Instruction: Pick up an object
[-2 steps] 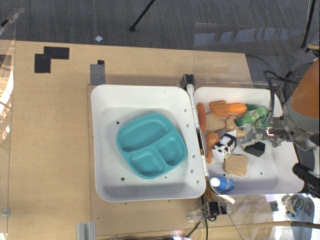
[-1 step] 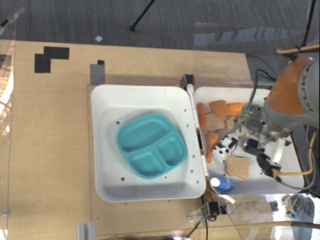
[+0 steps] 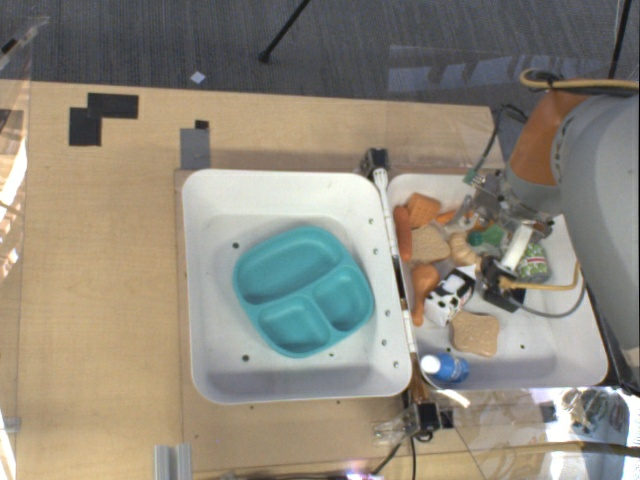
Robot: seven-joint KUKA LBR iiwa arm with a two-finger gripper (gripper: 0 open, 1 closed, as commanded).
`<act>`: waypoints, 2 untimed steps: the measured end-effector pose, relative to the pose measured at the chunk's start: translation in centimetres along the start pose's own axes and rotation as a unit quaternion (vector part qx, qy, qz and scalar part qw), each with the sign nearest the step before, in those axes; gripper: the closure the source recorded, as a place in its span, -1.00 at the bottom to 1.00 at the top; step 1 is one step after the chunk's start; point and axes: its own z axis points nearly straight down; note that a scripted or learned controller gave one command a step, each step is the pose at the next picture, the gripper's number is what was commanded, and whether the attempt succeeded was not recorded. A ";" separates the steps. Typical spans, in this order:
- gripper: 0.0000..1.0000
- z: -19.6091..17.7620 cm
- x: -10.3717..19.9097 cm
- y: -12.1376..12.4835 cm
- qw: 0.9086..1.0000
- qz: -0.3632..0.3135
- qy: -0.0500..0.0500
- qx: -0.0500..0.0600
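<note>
Gripper (image 3: pixel 476 222) is down in the right bin (image 3: pixel 565 353), over the crowded pile at that bin's 10–11 o'clock. I cannot tell whether it is wide or narrow, and I see nothing held.

No single target is set, so any toy counts:
- Tan bread slice (image 3: pixel 430 243), just beside the gripper at its 8 o'clock.
- Orange piece (image 3: pixel 421 209), at its 9–10 o'clock.
- Black-and-white cow toy (image 3: pixel 449 295), at its 7 o'clock.
- Second bread slice (image 3: pixel 476 334), lying flat at 6 o'clock, apart from the pile.
- Blue item (image 3: pixel 445 369), at the bin's 7 o'clock rim.

The left bin (image 3: pixel 200 298) on the worktop (image 3: pixel 90 288) holds a teal divided plate (image 3: pixel 303 290).

**Risks, my call:**
- The pile items touch or overlap, so a close could nip two at once or catch an edge and slip.
- A descent could shove pieces against the bin's 9 o'clock wall instead of gripping them.
- The flat bread gives little to bite on.

**Hard to read:**
- The arm covers the bin's 1–3 o'clock side.
- The green packet (image 3: pixel 536 263) is half under the arm.
- The gripper tip is lost in the clutter, so I cannot tell if it is touching anything.
- The small bits beside it are too blurred to name.
</note>
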 end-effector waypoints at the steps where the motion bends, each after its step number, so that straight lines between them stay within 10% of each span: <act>1: 1.00 -1.2 0.2 0.0 1.000 -0.006 -0.001 0.000; 2: -1.00 -1.2 0.2 0.0 1.000 -0.008 0.000 0.000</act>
